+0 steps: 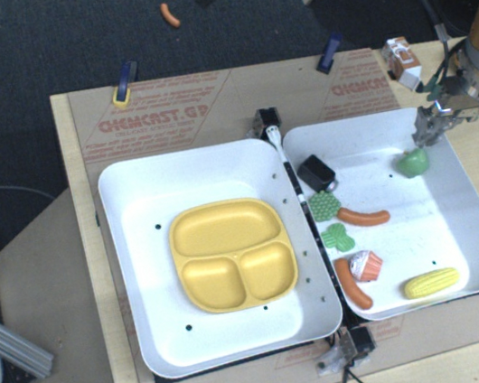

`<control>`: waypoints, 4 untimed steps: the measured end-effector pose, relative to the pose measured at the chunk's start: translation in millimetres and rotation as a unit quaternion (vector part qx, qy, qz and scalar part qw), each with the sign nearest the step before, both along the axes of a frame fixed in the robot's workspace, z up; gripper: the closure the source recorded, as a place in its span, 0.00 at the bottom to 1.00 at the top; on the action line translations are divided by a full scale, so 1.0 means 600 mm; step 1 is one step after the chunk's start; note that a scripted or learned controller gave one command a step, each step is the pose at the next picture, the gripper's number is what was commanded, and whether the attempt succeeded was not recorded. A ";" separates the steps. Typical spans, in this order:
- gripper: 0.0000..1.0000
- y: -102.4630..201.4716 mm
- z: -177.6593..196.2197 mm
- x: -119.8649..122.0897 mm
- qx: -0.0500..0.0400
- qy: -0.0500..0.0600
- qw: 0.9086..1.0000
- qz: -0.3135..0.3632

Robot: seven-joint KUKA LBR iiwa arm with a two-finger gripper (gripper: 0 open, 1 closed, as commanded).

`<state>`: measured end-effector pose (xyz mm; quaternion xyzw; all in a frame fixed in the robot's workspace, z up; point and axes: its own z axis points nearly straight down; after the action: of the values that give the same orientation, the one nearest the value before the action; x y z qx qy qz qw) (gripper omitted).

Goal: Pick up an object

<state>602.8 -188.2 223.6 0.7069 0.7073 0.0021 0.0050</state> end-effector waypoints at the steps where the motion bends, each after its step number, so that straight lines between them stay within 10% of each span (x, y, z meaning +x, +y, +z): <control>1: 1.00 0.000 0.003 0.001 0.001 0.003 1.000 0.000; 4: 1.00 0.220 0.001 0.037 0.003 0.004 1.000 0.003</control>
<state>624.8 -56.2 224.5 0.7051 0.7091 0.0012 -0.0001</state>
